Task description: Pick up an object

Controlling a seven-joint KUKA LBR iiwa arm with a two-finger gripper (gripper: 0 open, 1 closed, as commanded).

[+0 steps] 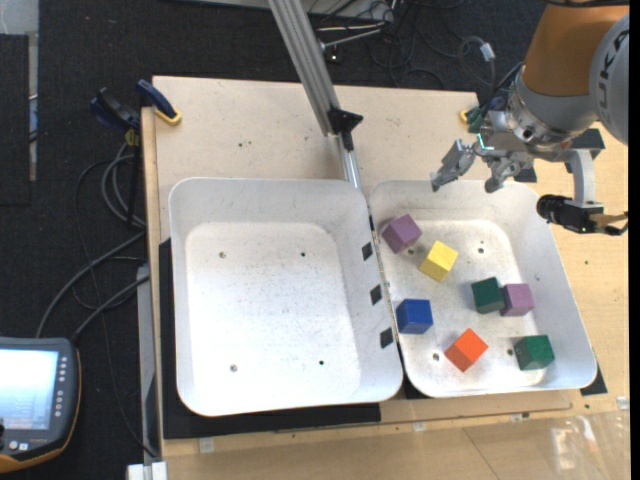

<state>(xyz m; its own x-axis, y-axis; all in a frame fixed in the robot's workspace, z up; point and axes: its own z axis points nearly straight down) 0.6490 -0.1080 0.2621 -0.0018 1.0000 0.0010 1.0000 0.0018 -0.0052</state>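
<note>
The job is barely begun, and no block is picked up yet. The gripper [474, 169] hangs up high over the back edge of the right bin [560, 268], near its far corner. Its two fingers are spread apart w/ nothing between them. So the pincer is wide and holds nothing.

All the blocks sit flat in the right bin:
- purple block [402, 232], near the back left, closest to the gripper
- yellow block [439, 259], just beside the purple one, toward the front
- blue block [414, 315], by the left wall
- orange block [466, 349], near the front
- dark green block [487, 294], touching or almost touching a second purple block [517, 298] on its right
- another green block [534, 352], in the front right corner

The left bin [200, 268] has no blocks to grab.

What's left, I think, is pretty much everything: pick one block, move over it, go down, close the fingers, lift. The first purple block or the yellow one look easiest b/c they are near the gripper and have room around them. The dark green + purple pair looks harder, since they sit so close together that a finger may not fit between them.
</note>
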